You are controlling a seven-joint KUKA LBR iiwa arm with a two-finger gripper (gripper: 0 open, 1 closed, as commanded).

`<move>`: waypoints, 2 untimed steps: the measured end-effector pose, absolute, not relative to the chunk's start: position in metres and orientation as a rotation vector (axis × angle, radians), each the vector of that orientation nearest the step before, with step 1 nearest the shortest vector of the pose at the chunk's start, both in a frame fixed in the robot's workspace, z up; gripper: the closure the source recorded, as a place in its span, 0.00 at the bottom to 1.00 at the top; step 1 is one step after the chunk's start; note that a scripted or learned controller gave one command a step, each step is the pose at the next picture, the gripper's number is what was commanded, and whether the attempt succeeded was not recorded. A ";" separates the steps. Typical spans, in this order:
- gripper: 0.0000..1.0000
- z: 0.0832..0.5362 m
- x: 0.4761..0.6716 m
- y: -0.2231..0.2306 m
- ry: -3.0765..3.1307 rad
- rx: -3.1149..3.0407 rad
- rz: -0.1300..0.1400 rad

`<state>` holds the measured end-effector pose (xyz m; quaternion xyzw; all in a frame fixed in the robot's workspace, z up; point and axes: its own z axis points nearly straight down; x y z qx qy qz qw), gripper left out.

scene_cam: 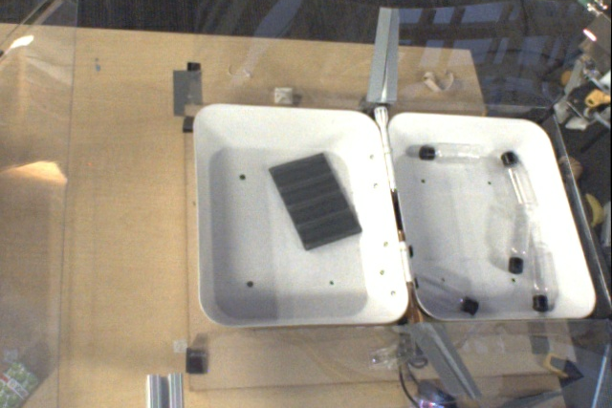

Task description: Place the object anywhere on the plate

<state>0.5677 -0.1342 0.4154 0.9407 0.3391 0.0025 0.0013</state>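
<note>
Though no plate could be made out, dark grey ribbed rectangular slab point(315, 201) lay flat, skewed, mid-floor in left white bin point(215, 234); judged stiff, light; grasp across short sides. Claw state: cannot tell. Right white bin point(564, 234) held clear tubing point(521, 191).

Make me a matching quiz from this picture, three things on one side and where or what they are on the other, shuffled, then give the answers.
Things:
1. dark ridged slab
2. clear tubes with black caps
3. small black block

Descriptions:
A. on the wooden bench, just outside the left bin's near left corner
B. lying tilted in the left bin
C. along the sides of the right bin

Pairs: 1-B, 2-C, 3-A
</note>
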 end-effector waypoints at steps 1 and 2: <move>1.00 0.436 0.504 -0.133 0.361 3.119 0.007; 1.00 0.398 0.488 -0.206 0.372 3.118 0.003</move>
